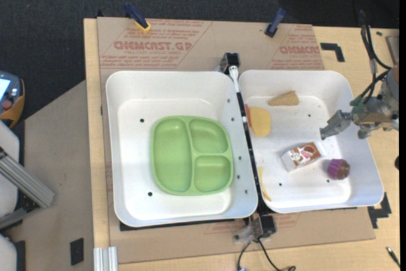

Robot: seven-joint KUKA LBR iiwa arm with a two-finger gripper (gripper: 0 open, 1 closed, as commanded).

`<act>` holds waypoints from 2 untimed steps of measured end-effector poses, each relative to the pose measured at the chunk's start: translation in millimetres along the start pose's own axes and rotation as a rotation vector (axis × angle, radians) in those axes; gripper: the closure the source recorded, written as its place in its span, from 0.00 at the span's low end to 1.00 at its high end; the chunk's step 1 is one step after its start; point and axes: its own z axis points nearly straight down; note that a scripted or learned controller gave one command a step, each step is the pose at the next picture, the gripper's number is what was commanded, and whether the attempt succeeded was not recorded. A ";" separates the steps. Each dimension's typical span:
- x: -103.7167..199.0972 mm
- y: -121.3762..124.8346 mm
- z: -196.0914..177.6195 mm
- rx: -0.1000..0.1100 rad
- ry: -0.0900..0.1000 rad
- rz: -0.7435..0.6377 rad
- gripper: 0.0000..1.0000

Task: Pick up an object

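At the near edge of the right bin [374, 190] we find two candidate objects. The small purple object [337, 168] lies near the bin's right wall; it looks rounded and light, so we judge it may roll or slip under a pinch. Just to its left lies the small packet [302, 156], white with a red-and-brown print we cannot read. We judge it light and slightly soft; grip it across its shorter sides.

Further in, the yellow round piece [259, 121] rests against the divider between the bins, which limits finger clearance on that side. Beyond it, the tan wedge [283, 98] lies flat near the far wall; we judge it thin and awkward to pinch.

The gripper [334, 125] hangs over the right bin's right side, above and apart from the packet. We see nothing held in it; how wide it stands we cannot tell.

The left bin [120, 136] carries a green divided plate [190, 154].

On the far cardboard sheet [203, 35], red lettering reads roughly "CHEMCAST".
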 end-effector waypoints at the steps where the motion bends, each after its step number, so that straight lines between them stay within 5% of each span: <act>1: 1.6 12.9 139.5 -0.018 -0.006 0.000 0.00; 2: 33.5 18.2 149.7 -0.033 -0.010 0.004 0.00</act>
